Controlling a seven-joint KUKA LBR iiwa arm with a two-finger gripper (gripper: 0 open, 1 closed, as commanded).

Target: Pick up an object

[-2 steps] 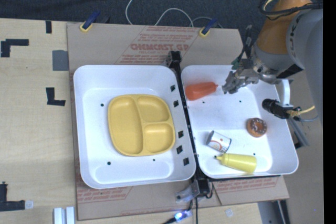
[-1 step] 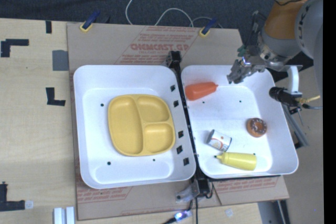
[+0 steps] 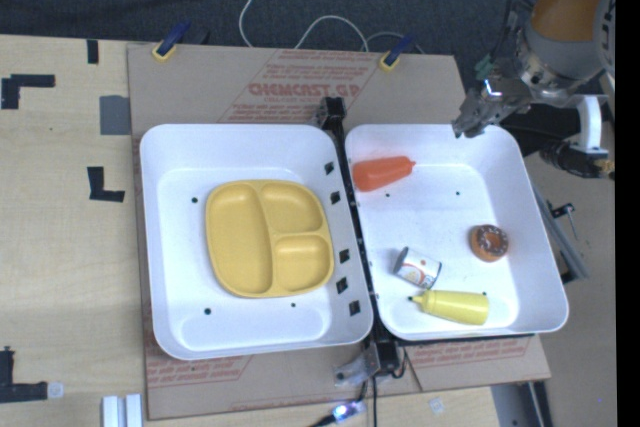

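Nearest the lens, at the front of the right bin (image 3: 520, 177): yellow squeeze bottle (image 3: 452, 305), lying on its side, nozzle pointing left. Just behind it and close, a small can (image 3: 417, 268) tipped over, white with an orange-and-dark label; print too small to read. Right of the can, apart from it, a brown glazed doughnut (image 3: 489, 242) lies flat near the bin's right wall. At the back left of this bin an orange-red carrot-shaped piece (image 3: 381, 172) lies across, thick end left, almost at the dividing edge.

Left bin (image 3: 160, 245): one yellow sectioned plate (image 3: 268, 237), three compartments, sitting flat near the middle. Nothing in the compartments.

Both bins rest on a sheet of brown cardboard (image 3: 290, 90) over the bench (image 3: 60, 245). Red printing on the cardboard behind the bins reads roughly "CHEMCAST"; the rest is smaller and illegible. More red print shows at the front edge, unreadable. Yellow-and-blue clamps (image 3: 170, 40) pin the cardboard's back corners. White cable (image 3: 330, 23) loops behind it. Black tape marks on the bench at left.

Gripper (image 3: 468, 127) hangs over the back right corner of the right bin, at the rim, well apart from every object. Nothing seen between its tips; whether released or clenched I cannot tell, too small and dark. Orange band of the arm (image 3: 570, 10) is at upper right.
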